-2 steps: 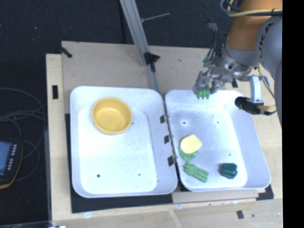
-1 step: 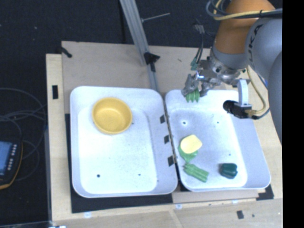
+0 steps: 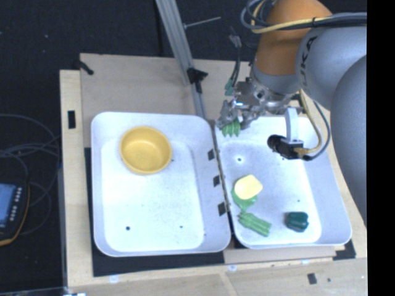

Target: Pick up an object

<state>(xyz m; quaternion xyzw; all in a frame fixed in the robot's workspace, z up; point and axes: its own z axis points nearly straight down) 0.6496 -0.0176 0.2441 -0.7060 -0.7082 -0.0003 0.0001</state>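
Over in the left bin [image 3: 105, 184] we see a yellow bowl [image 3: 145, 150] sitting upright near the far left corner, with bare white floor all along the near side and right side of it. Moving across the divider where the two bins meet, we come to the gripper [image 3: 231, 123], poised at the far left corner of the right bin [image 3: 321, 190], right over the rim. Between its fingers sits a small green ribbed piece [image 3: 231, 129]; the fingers are closed on it, and it hangs at the corner just above the bin's edge. The arm [image 3: 327, 48] comes in from the right, its orange band [image 3: 284, 29] above the wrist, the wrist angled down and leftward toward that corner, cables looping around it. Nearer to us in the right bin we have a yellow-green rounded object [image 3: 246, 189] close to the left wall, and just beside it on the near side a green ribbed object [image 3: 255, 224] lying tilted. Farther right, well apart from the gripper, a dark green object [image 3: 297, 221] rests by the near edge. The middle and far right of this bin's floor lie open beneath the arm.
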